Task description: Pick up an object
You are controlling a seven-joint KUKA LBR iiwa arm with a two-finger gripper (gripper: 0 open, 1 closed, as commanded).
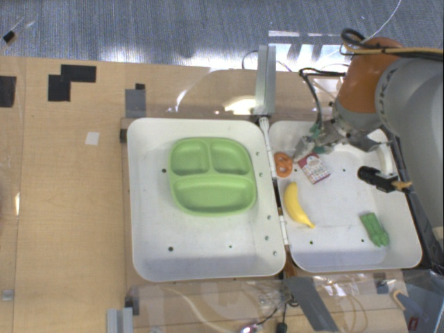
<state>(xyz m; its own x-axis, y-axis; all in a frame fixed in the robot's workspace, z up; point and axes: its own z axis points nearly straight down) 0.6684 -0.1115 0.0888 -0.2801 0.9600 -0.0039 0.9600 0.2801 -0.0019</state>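
**Gripper over the small packet, grasp not yet made**

The gripper (311,146) hangs over the back-left part of the right bin (347,252); whether it is spread or pressed together cannot be told from this slanted view, and nothing is seen pinched in it. Just beside it, towards the front, a red-and-white packet (315,169) lies flat on the bin floor; by its nearness it is judged the likeliest thing to be picked. The packet sits askew to the bin walls; its long axis seems to run from back-left to front-right, with one corner pointing at the gripper, though the packet is small and this reading is unsure.

To do the step well, the gripper should be centred over the packet's middle and turned to close across the short side, not along the length; a flat thing offers little height, so the descent must reach the floor before closing; an off-centre closure would likely spin the packet or push it away.

An orange round thing (282,164) sits just left of the packet against the dividing wall; a banana (297,205) lies near in front, its length running along that wall; both are close enough to be knocked. A green block (374,229) lies well apart at the front-right; the left bin (149,207) holds a green divided plate (211,175).
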